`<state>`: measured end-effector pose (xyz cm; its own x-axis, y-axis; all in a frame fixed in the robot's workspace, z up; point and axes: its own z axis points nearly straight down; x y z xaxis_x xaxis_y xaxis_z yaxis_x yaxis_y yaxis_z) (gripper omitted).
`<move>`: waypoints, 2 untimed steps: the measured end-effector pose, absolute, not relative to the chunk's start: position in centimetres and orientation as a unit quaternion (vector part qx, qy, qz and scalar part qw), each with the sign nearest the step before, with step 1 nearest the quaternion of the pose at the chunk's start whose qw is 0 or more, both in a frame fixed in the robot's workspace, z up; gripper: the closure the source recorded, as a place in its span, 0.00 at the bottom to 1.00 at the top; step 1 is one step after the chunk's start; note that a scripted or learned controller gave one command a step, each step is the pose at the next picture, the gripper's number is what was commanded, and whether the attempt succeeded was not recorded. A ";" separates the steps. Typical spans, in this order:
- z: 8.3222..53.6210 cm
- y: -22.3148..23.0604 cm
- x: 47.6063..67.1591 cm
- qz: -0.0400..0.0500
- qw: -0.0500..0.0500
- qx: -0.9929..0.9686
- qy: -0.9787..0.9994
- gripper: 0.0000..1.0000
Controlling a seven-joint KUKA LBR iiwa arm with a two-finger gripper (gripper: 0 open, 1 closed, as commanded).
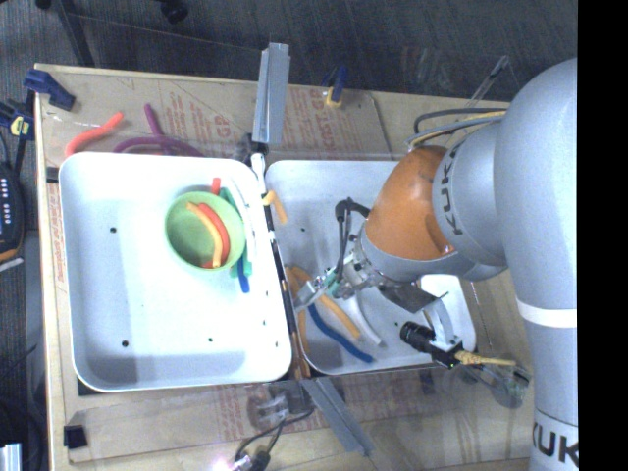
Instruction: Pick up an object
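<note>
Reaching gripper [332, 285] into right bin [312, 189]

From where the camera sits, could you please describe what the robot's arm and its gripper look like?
The arm is thick, rounded and light grey, with black KUKA lettering on its side and a broad orange band above the wrist. Thin cables loop over the top of it near the orange section. The gripper is a small metallic assembly with a touch of green on it, and a black cylindrical fitting sits close by.
</note>
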<state>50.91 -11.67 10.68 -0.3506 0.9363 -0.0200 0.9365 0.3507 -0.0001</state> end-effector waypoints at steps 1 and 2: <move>11.5 -11.3 50.9 -0.005 0.004 0.567 0.824 1.00; 11.6 -11.5 50.9 -0.006 0.006 0.568 0.823 0.00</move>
<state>50.89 -11.54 11.61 -0.3547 0.9348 -0.0158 0.9350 0.3547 -0.0035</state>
